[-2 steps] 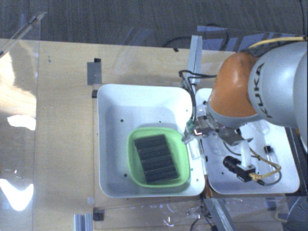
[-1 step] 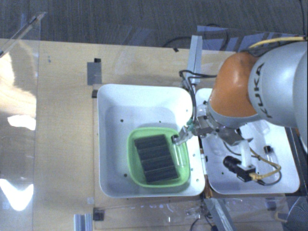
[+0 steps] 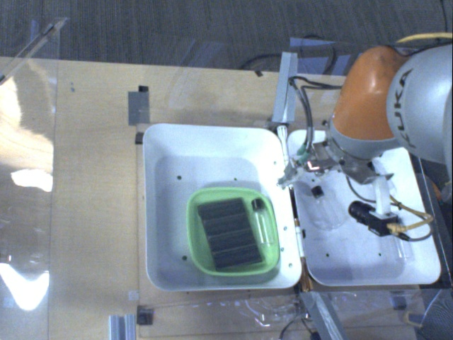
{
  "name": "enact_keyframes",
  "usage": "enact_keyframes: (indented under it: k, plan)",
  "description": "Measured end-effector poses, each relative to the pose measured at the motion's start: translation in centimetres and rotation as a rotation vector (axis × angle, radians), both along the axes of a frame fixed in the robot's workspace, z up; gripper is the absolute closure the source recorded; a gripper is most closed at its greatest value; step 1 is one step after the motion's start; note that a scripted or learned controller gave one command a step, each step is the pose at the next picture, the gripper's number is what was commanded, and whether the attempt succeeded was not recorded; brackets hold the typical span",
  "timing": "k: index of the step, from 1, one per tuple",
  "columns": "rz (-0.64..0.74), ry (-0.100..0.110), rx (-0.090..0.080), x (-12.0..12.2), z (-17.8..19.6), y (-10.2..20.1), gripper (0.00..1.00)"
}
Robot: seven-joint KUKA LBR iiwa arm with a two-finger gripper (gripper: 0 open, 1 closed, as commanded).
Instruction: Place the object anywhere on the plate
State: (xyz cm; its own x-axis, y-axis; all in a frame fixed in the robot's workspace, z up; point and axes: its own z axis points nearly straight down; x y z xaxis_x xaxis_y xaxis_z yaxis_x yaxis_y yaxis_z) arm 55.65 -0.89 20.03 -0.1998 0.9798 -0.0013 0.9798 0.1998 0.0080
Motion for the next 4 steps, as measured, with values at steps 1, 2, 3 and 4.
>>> enact_keyframes:
  k: [1, 2, 3, 4]
  plan:
    - [-0.013, -0.002, 0.000, 8.4, 5.3, 6.4, 0.00]
    - [0.095, -0.004, 0.000, 11.3, 9.1, 12.3, 0.00]
    - [0.200, -0.005, 0.000, 11.3, 13.3, 16.0, 0.00]
    - [0.170, 0.002, 0.000, 11.2, 10.0, 22.3, 0.00]
